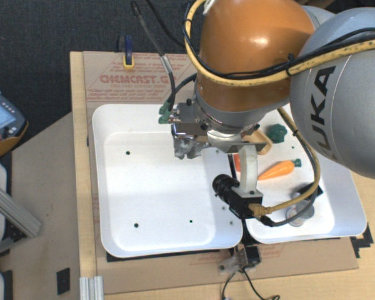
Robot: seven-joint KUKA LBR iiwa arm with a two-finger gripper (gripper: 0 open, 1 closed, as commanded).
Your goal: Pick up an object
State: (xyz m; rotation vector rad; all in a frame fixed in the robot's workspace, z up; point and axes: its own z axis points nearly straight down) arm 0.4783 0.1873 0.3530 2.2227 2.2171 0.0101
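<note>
The arm covers the upper part of the right bin and the inner edge where the two bins meet. A dark green object and a grey round object are partly hidden behind wrist and cable, shapes indeterminate. The gripper is obscured from above by its mount.

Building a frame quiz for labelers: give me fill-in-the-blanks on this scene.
1. The toy carrot lies in the ____ bin.
2. The carrot's colour is ____.
3. The arm's big rounded joint cover is ____.
4. The left bin's colour is ____.

Missing words: right; orange; orange; white.
</note>
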